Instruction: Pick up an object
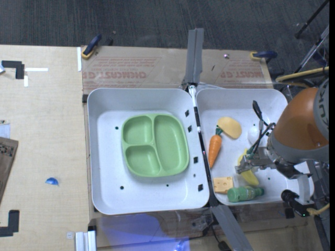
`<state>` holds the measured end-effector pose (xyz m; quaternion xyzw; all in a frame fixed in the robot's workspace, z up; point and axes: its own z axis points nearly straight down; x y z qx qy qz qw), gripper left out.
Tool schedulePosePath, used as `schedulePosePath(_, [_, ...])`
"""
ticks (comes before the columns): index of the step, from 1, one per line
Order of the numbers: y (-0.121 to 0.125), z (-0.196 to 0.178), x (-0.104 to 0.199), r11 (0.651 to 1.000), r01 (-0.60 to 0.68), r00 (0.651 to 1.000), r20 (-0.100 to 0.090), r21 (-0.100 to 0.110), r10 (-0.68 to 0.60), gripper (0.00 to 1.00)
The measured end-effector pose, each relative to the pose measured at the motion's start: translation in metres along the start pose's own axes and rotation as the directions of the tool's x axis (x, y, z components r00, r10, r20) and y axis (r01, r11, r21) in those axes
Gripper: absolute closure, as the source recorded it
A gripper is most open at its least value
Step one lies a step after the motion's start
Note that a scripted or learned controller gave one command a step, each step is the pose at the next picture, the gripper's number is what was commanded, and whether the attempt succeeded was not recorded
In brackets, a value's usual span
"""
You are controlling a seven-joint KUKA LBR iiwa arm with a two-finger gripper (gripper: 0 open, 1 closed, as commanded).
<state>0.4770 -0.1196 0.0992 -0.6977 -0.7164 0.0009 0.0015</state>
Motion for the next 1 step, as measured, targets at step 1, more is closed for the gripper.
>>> schedulePosePath(1, [0.0331, -0.0994, 0.0551, 0.998, -0.057, 0.998, 0.002, -0.002, 0.057, 1.00])
